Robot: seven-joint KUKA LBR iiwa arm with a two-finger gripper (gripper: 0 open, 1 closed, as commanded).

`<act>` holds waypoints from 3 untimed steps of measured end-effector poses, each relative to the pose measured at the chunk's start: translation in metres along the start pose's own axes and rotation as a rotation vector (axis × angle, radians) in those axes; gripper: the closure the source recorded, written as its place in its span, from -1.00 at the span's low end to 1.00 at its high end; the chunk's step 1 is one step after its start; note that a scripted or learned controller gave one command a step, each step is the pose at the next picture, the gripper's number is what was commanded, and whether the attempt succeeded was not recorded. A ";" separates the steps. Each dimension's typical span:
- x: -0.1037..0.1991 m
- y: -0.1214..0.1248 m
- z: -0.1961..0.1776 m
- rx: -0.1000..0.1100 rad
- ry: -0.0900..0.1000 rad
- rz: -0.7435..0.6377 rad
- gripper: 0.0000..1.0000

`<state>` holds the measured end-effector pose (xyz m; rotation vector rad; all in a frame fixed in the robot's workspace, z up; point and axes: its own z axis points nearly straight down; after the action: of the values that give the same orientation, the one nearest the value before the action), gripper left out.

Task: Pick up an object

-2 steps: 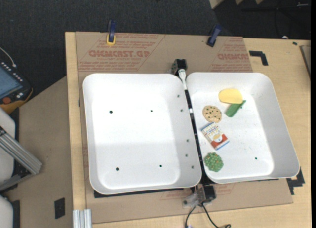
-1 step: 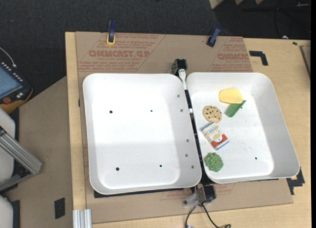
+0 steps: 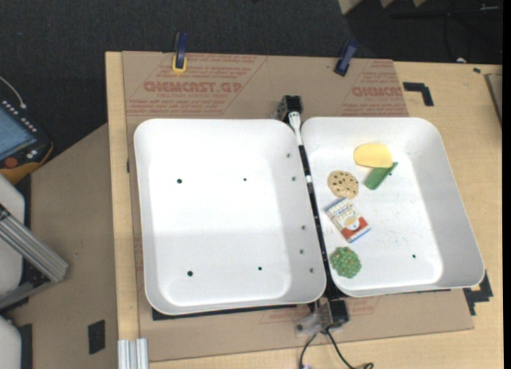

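Along the right bin's (image 3: 447,192) left side lie five small, probably light toys: a yellow piece (image 3: 372,154), green wedge (image 3: 379,176), cookie (image 3: 342,183), small carton (image 3: 347,220) and bumpy green ball (image 3: 345,261). The boxy carton looks stiffest; pinching its long flat sides seems safest.

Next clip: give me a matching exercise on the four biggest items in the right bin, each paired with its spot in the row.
Things:
1. yellow piece
2. cookie
3. small carton
4. green ball

Places:
A. nearest the bin's front edge
B. between the cookie and the green ball
C. farthest back, touching the green wedge
D. just behind the small carton, by the divider

Pairs: 1-C, 2-D, 3-B, 4-A
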<state>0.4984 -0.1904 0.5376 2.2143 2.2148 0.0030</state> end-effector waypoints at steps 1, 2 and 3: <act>0.019 0.056 0.181 0.024 0.011 -0.003 1.00; 0.079 -0.001 0.234 0.018 0.010 -0.004 1.00; 0.166 -0.021 0.206 0.007 0.008 -0.010 1.00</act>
<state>0.4794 -0.0257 0.3305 2.2110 2.2330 0.0045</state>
